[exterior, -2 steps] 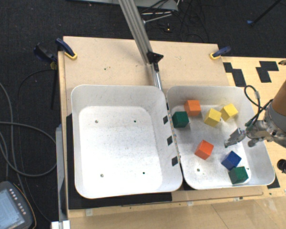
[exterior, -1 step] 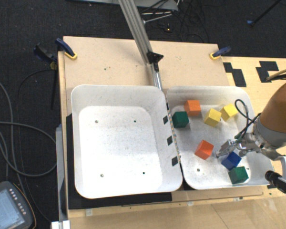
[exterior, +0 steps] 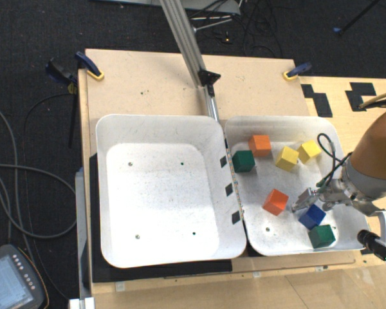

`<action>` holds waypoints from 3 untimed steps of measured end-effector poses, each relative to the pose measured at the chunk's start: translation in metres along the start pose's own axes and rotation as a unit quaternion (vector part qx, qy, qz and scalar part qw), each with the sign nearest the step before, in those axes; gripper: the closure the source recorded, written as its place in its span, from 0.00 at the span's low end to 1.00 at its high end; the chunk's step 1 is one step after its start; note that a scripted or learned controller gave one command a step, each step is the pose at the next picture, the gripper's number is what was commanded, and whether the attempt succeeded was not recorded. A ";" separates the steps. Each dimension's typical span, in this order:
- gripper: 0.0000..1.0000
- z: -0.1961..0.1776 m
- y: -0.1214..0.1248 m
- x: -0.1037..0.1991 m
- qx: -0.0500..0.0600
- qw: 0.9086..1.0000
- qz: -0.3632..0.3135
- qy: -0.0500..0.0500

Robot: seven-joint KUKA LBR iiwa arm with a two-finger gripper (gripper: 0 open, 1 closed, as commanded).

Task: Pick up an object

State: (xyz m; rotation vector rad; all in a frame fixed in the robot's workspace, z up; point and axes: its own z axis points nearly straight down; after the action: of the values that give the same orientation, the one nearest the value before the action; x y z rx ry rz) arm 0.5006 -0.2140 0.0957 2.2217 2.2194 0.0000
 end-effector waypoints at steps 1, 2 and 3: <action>1.00 -0.010 0.001 0.000 -0.002 1.000 0.000 0.000; 1.00 -0.061 -0.007 0.000 -0.003 1.000 -0.001 -0.001; 1.00 -0.123 0.001 0.000 -0.004 1.000 -0.002 -0.001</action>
State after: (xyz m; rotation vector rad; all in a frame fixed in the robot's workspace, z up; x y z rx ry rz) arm 0.5017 -0.2139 0.2189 2.2113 2.2198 0.0049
